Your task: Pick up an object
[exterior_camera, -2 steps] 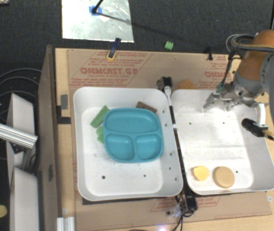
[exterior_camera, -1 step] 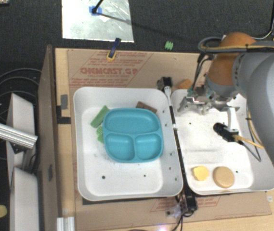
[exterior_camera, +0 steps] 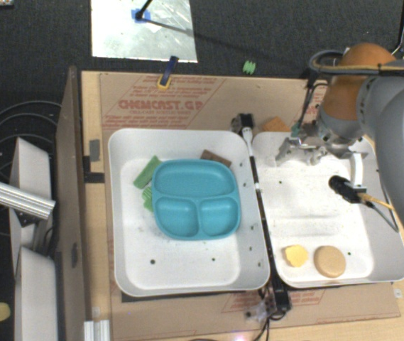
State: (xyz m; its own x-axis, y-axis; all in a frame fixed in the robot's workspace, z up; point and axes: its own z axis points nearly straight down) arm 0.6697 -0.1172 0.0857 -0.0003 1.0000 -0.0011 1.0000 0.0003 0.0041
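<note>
Since the task names no particular object, the likeliest candidates are the two nearest the camera: a small yellow piece (exterior_camera: pixel 296 256) and a round tan piece (exterior_camera: pixel 330 261). They lie just beside each other, not touching, at the near end of the right bin (exterior_camera: pixel 315 208). The left bin (exterior_camera: pixel 180 265) holds a blue divided tray (exterior_camera: pixel 195 198) lying flat. Green pieces (exterior_camera: pixel 146 172) are tucked against the tray's left edge, and a brown block (exterior_camera: pixel 216 158) shows behind its far rim. All of these are awkward picks (the tray is wide and the others are crowded against it).

The gripper (exterior_camera: pixel 302 150) hangs over the far end of the right bin, well apart from both small pieces. I see nothing in its grasp, and from this angle I cannot tell whether it is open or closed.

To do the pick well, the arm should travel toward the near end and centre over one piece only. The tan piece looks the better choice, being larger and rounder. The arm should come straight down so that the neighbour is not nudged and the near wall is kept clear. It should close only once low enough to straddle the piece, then lift vertically.
</note>
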